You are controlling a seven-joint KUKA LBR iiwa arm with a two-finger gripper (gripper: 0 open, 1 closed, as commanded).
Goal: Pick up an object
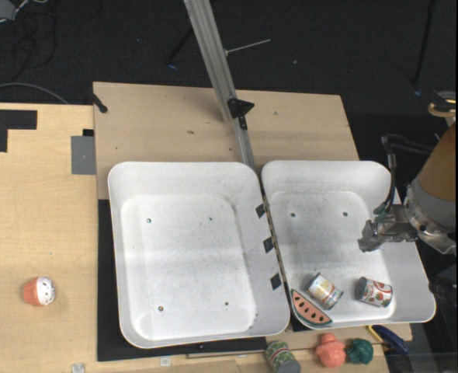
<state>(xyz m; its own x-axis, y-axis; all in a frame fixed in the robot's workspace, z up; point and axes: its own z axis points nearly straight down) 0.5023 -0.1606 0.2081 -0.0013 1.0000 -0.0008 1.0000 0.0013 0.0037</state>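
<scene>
Two shallow white bins sit side by side on the bench, and the gripper [371,235] hangs over the right bin [330,181], near its right wall, with the grey arm [438,200] and its orange band reaching in from the right. The view is too small and dark at the claw to tell whether it is apart or together, and nothing can be seen between its tips.

Below the claw, toward the near edge of the same bin, lies a small can with a red and white label [374,291], on its side. To that can's left, below and left of the claw, lies a silver can [323,290], also tipped over. Further left, at the bin's near left corner, rests a watermelon slice toy [311,309].

Beyond the bin's near rim, below the claw, a dark can [279,356], a pink toy [331,351] and a green toy [360,351] lie in a row on the bench.

The left bin [182,251] lies well to the claw's left. Far to the left, on the wooden tabletop, sits a small orange and white ball-like toy [39,291].
</scene>
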